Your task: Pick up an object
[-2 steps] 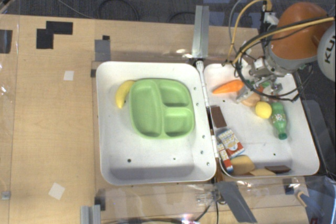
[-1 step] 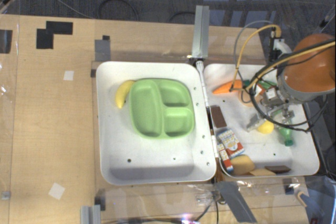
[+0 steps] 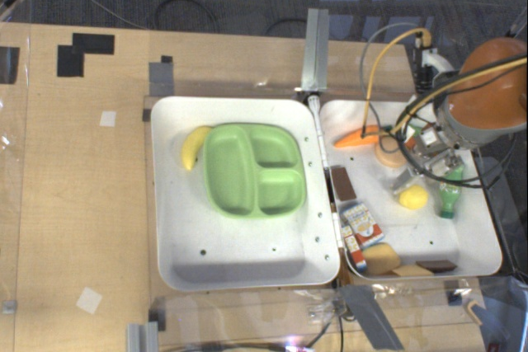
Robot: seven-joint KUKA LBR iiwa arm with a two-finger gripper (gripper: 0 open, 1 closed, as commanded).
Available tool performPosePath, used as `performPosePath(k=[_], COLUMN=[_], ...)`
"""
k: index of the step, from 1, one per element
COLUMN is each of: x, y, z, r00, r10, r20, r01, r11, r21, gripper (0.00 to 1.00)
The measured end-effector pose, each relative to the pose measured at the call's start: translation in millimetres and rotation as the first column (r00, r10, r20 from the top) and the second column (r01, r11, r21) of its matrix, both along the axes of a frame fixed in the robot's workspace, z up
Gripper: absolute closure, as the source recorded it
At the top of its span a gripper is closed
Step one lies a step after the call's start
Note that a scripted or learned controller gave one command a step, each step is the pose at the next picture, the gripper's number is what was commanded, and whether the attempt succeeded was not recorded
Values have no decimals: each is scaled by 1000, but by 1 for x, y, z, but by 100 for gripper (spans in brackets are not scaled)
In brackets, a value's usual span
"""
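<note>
Left bin (image 3: 177, 260): green divided tray (image 3: 252, 169), banana (image 3: 194, 146) touching its left edge. Right bin (image 3: 478, 255): carrot (image 3: 359, 138), small box (image 3: 360, 224), lemon (image 3: 413, 197), green bottle (image 3: 448, 200). Gripper (image 3: 422, 171) is seen low, just above the lemon; jaw state cannot be told. Risk judged: lemon could be nudged aside and rolled, or the bottle knocked, given the crowding.
</note>
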State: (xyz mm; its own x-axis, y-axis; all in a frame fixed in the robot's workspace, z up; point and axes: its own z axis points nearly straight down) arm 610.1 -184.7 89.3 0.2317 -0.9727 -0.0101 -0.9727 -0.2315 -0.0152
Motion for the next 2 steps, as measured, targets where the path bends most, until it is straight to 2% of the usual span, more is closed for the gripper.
performPosePath(k=[1, 2], x=[-33, -30], y=[-1, -4], z=[1, 14], r00=[999, 999], r10=[-32, -33], r20=[3, 11], r01=[32, 33], r11=[999, 999], r21=[1, -5], gripper=[0, 100])
